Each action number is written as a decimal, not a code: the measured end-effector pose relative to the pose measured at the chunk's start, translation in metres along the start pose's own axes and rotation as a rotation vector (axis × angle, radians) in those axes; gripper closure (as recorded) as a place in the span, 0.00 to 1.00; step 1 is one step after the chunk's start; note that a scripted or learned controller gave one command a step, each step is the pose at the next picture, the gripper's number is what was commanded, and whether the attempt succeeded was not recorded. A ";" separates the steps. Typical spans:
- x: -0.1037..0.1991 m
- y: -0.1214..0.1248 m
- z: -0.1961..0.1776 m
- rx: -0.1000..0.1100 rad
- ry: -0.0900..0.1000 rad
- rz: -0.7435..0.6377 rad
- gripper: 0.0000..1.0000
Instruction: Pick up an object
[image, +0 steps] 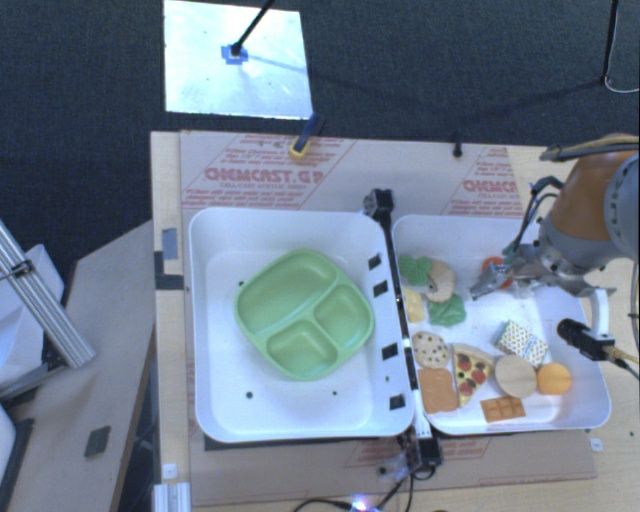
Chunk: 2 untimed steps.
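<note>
Jaws low over the far part of the right bin, angled down and leftward from the grey and orange arm; open width not readable from here, and nothing seen gripped. Small red object touching or just beside the tips, on the far side, so nearest candidate. Blue-white patterned block a little nearer the camera than the jaws, long axis slanting, well placed too. Green leafy piece to the left. Green divided plate far off left, in the left bin on the desk
</note>
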<state>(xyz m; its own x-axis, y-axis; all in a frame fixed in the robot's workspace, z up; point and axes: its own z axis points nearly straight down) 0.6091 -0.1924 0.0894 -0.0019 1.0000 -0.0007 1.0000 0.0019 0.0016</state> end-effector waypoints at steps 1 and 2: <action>0.000 0.001 -0.011 -0.003 -0.001 0.000 1.00; 0.001 0.006 -0.075 -0.005 -0.001 -0.002 1.00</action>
<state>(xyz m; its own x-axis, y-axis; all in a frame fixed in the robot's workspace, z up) 0.6152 -0.1914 0.1647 -0.0042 1.0000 -0.0016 1.0000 0.0042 0.0068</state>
